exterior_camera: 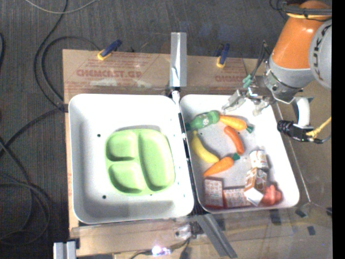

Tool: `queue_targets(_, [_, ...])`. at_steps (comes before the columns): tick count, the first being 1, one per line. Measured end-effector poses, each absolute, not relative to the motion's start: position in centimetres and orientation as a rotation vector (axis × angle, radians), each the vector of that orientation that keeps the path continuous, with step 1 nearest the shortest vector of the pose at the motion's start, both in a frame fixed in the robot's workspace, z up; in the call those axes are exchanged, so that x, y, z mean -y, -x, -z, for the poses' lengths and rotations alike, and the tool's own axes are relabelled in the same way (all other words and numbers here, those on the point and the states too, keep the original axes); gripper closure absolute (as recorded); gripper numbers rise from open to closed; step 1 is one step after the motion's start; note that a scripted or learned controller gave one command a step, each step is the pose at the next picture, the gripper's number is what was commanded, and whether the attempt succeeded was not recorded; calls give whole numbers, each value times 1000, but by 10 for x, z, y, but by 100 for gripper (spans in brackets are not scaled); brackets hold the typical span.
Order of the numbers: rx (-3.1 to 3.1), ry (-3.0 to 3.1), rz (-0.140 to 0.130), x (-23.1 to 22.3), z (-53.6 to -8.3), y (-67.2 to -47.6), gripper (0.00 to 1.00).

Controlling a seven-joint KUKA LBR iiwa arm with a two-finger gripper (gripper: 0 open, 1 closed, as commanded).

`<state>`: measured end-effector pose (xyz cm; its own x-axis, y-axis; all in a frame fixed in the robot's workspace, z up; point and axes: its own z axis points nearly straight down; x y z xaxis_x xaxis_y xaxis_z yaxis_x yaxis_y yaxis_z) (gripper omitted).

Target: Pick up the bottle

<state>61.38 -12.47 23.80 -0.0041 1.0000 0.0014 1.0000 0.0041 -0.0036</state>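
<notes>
The bottle [203, 120] is green with a white label and lies on its side at the back left of the right bin [289, 166], its cap end against an orange carrot [235, 123]. My gripper [245, 106] hangs over the bin's back edge, to the right of the bottle and a little beyond it. Its fingers [232, 103] are spread open with nothing between them. The orange-banded arm [299, 36] reaches in from the upper right.
The right bin also holds a banana [204, 149], two more carrots [234, 138], small cartons [257, 159], a flat printed box [222, 193] and a red item [272, 194]. A green divided plate [140, 159] lies in the left bin [81, 144]. A metal post [178, 58] stands behind the bins.
</notes>
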Motion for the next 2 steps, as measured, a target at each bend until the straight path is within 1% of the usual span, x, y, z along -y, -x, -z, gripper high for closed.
queue_targets(1, [2265, 2173, -2, 137, -103, -589, 0])
queue_targets(2, [2037, 2391, -6, 159, -127, -656, 0])
